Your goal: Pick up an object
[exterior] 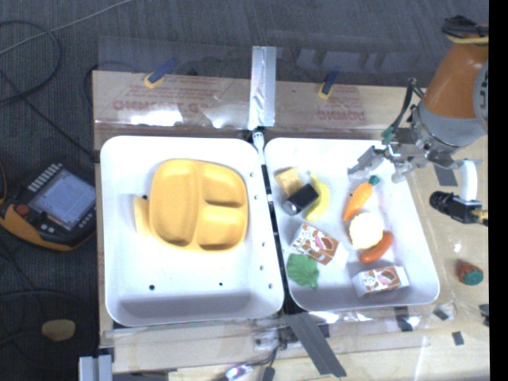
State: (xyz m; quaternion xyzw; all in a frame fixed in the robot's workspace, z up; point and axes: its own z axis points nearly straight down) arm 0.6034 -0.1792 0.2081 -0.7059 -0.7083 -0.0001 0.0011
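Orange carrot with green tip, lying tilted

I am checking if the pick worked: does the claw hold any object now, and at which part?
Nothing is held. The claw hovers open above the right bin, close to the carrot.

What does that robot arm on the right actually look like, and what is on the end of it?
The arm is a thick rounded tube, grey with a broad orange band above the wrist. At its end sits a small metal gripper with two thin grey fingers and a bit of green by them. Dark cables run along the wrist. It reaches in over the right-hand white bin.
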